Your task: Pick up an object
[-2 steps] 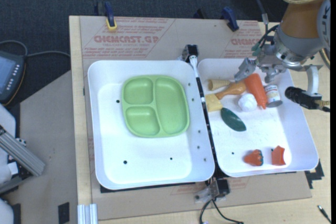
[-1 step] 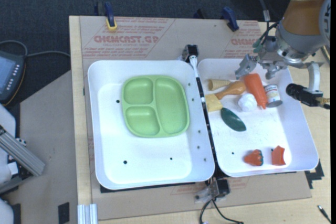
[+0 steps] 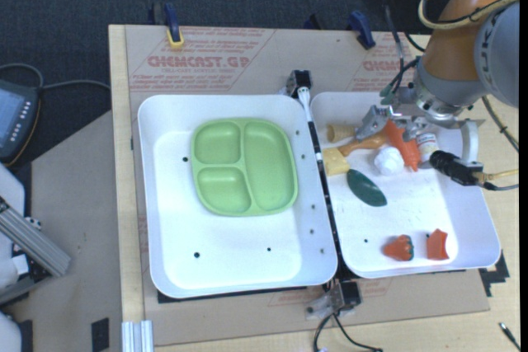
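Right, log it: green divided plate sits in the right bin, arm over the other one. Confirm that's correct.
Not correct. The camera view shows the green divided plate in the left bin. The arm is over the right bin, among the small items there.

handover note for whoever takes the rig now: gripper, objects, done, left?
Gripper: low over the back of the right bin, among the clutter; grip state unreadable.
Right bin: orange carrot-like piece, white ball, dark green piece, two red pieces near the front.
Left bin: green divided plate.
Done: nothing visibly lifted.
Left: grasp and lift one object.
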`<move>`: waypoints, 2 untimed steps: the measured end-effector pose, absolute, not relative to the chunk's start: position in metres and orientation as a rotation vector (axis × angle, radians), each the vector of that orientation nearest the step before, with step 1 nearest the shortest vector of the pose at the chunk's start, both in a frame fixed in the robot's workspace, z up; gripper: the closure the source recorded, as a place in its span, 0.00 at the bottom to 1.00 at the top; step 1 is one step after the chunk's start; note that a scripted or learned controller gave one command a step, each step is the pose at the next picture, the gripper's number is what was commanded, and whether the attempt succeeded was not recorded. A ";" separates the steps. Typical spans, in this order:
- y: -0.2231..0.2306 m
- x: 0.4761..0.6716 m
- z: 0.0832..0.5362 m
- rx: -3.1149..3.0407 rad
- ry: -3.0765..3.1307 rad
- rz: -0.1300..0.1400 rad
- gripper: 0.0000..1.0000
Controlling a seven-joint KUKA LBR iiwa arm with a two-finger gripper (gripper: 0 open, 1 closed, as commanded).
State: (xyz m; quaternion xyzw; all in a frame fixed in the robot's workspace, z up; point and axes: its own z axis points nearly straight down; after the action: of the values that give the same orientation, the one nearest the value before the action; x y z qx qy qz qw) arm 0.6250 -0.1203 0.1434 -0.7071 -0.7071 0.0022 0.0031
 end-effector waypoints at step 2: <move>-0.120 0.627 0.107 -2.225 -2.224 -0.006 1.00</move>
State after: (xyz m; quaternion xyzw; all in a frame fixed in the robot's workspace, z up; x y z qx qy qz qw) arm 0.6274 -0.1200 0.1071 -0.7073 -0.7069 -0.0021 -0.0019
